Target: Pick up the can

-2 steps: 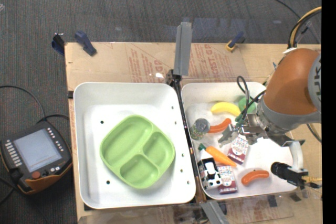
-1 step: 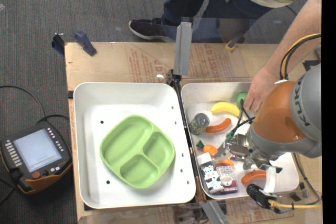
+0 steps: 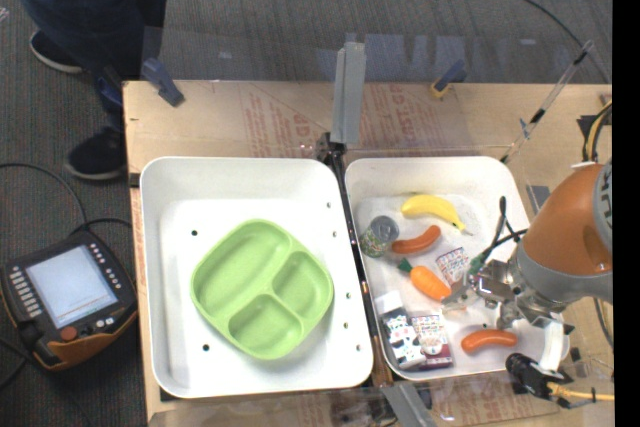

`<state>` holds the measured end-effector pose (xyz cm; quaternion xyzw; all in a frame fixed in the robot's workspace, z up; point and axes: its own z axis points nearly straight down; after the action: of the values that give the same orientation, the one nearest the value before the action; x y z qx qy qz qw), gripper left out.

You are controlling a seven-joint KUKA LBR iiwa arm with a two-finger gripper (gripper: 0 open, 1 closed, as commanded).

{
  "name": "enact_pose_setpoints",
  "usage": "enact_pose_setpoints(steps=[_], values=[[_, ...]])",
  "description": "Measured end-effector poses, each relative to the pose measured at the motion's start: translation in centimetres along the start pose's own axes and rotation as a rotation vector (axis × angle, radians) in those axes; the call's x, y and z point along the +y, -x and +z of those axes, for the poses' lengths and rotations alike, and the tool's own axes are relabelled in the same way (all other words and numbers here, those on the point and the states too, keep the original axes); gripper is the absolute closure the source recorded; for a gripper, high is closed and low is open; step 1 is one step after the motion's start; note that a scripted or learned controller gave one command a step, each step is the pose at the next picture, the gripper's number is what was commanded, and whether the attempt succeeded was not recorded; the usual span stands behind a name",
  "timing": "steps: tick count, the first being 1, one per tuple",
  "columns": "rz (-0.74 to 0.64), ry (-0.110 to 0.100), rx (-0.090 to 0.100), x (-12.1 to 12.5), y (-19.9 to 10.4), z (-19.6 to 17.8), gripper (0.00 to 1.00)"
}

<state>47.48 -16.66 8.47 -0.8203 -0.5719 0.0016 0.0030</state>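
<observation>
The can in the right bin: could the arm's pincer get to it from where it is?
Probably yes. The can lies at the bin's left side with open space above; the sausage touches it, which might crowd the grasp.

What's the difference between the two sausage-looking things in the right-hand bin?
The upper sausage lies between the can and the banana, tilted up to the right; the lower sausage lies nearly level at the bin's near right corner. The upper one looks slightly longer. The lower one sits close under the arm's wrist; the upper one lies apart from it. Both are orange-red.
</observation>
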Motion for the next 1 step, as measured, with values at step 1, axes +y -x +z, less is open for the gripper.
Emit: enact_pose_setpoints(steps=[1], values=[[-0.119, 0.0, -0.001, 10.31, -1.81, -0.06, 0.0]])
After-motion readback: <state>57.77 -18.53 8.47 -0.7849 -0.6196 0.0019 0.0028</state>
